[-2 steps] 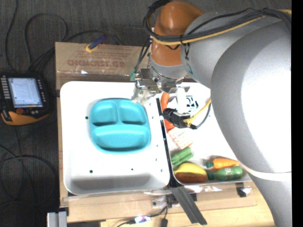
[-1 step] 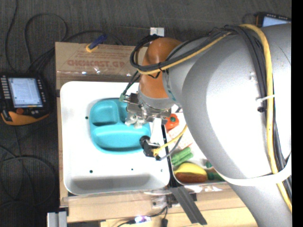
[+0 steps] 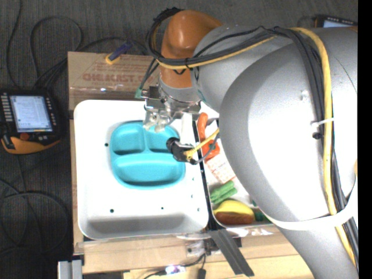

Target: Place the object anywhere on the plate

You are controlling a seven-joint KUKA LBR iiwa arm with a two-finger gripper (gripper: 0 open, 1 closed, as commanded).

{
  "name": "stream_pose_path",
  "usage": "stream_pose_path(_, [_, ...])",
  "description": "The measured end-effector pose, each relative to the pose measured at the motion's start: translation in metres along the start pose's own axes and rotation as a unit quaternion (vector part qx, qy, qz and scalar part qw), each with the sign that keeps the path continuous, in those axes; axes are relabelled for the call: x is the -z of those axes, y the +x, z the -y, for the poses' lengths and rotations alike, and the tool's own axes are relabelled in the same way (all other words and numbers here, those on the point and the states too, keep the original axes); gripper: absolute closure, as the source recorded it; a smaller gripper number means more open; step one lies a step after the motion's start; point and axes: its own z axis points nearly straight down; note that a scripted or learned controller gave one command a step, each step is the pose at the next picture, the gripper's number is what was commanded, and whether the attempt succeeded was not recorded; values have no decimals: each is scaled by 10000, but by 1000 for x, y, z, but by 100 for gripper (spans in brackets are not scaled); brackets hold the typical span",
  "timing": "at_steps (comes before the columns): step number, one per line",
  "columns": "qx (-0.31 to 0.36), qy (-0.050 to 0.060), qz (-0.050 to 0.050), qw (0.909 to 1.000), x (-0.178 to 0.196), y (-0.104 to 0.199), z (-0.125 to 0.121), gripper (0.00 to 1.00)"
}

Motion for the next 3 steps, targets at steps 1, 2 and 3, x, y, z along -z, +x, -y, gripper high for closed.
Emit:
stream_pose_path(1, [380,1,11,9993,3,-35,40,100])
stream_pose_path(2, [380,2,10,9993,3,-34,40,0])
stream_pose_path(3, [169,-42,5,9998,-74,39,33,0])
